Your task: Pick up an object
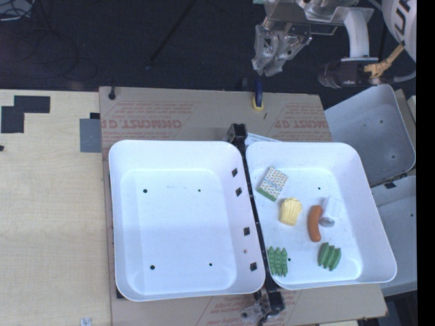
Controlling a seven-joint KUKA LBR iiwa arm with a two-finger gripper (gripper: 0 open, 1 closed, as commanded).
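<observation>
While the arm hangs high at the far edge, the objects lie in the right bin.

Nearest edge: a dark clamp [266, 309] sits at the near end of the seam between the 2 bins, on the brown board [204, 114] that lies over the counter [47, 202].

Left bin [126, 182]: white and shallow, with small dark dots on its floor.

Right bin [370, 202]: white, touching the left bin along the middle seam, and holding 6 small objects.

Near row: a green ridged piece [277, 261] lies close to the seam; a second green piece [329, 256] lies to its right, well apart from it.

Middle row: a yellow ridged piece [290, 211] lies near the bin's centre; an orange-red sausage shape [314, 223] lies just right of it, lengthwise near to far; a small pale grey object [330, 212] touches or nearly touches the sausage on its right side, I cannot tell which.

Far row: a green-and-white checked block [272, 183] lies tilted, nearest the seam.

Beyond the bins: a small blue and yellow upright item [258, 95] stands at the board's far edge.

Tool [270, 63]: raised above the far edge of the board, well apart from every object; nothing is visible between its fingers, and I cannot tell whether they are open or closed.

Arm [326, 5]: grey, entering from the upper right.
</observation>
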